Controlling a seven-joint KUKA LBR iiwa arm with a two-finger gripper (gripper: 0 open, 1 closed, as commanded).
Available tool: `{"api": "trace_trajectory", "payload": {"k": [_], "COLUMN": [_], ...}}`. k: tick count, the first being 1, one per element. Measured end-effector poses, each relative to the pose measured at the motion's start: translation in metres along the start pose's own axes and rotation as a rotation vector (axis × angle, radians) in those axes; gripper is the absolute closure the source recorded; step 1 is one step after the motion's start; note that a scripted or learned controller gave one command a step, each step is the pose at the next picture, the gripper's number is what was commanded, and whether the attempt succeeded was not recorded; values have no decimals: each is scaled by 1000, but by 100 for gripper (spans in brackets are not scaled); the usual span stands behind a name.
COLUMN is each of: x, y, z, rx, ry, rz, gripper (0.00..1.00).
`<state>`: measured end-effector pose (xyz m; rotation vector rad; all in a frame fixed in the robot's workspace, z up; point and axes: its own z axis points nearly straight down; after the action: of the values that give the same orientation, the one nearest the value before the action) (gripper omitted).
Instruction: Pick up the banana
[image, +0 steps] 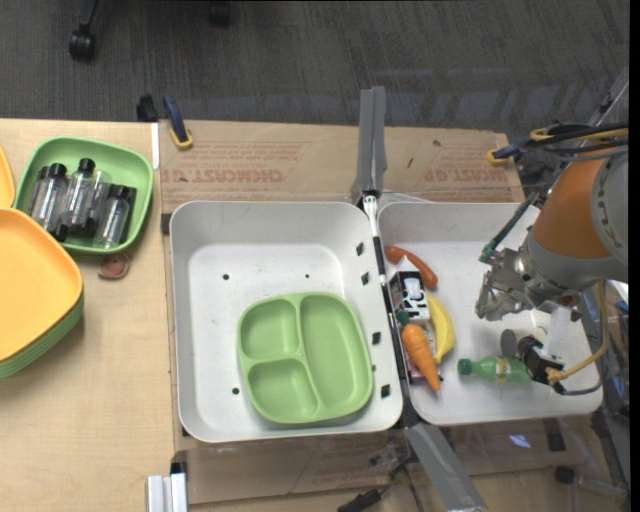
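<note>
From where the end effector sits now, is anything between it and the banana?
Nothing visible stands between them. The end effector hangs over bare floor of the right bin, with the banana to its left. The carrot lies against the banana's far side; the green bottle lies below the path.

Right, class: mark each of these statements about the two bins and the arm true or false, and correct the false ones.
1. The banana lies in the right bin. True.
2. The green divided plate sits in the right bin. False: it is in the left bin.
3. The carrot lies beside the banana. True.
4. The green bottle stands upright. False: it lies on its side.
5. The gripper holds the banana. False: it is apart from the banana.
</note>
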<state>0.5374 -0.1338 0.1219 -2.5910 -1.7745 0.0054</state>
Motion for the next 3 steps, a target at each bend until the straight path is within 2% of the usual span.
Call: {"api": "trace_trajectory", "payload": {"k": [1, 2, 3], "x": [11, 34, 7], "y": [-44, -12, -69], "z": [31, -6, 32], "rx": [4, 0, 3], "ry": [1, 0, 1], "rz": [286, 203, -21], "gripper": [100, 100, 100]}}
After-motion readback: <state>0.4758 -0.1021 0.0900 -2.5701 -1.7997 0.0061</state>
